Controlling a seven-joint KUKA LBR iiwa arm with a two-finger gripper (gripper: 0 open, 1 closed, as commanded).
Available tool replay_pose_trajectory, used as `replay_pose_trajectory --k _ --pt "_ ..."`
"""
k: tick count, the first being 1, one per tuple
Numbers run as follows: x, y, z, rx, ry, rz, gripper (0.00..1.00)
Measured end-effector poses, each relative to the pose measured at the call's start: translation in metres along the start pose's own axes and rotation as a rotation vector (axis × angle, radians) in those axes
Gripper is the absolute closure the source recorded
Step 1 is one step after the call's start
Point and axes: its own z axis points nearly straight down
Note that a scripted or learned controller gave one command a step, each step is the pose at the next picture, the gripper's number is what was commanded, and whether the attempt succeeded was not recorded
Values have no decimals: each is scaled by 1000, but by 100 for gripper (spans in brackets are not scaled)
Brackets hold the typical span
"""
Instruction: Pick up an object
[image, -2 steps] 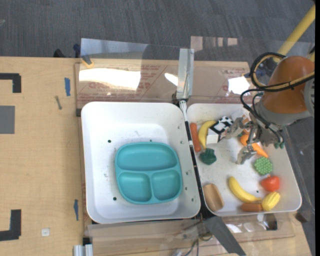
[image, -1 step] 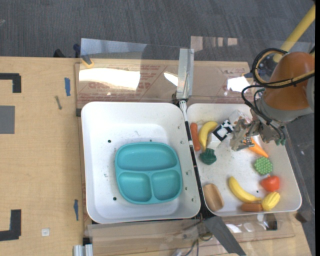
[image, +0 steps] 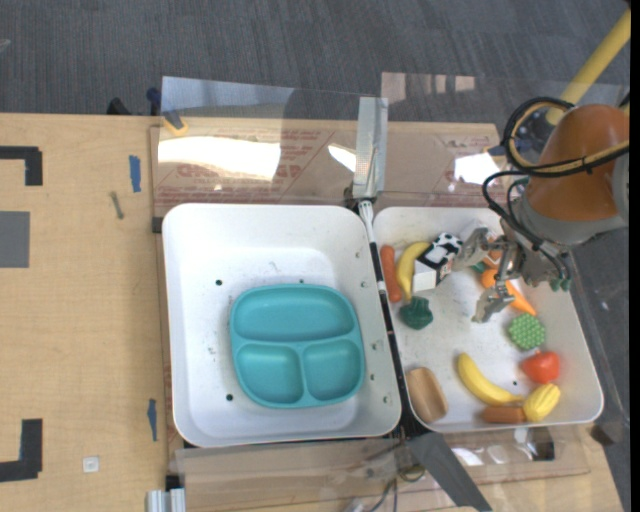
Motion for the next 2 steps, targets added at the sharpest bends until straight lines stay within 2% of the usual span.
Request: replay_pose_trajectory --k 1,2 --pt "46 -16 18 -1 2 2 0" --pt "-35 -23 20 -21 83 33 0"
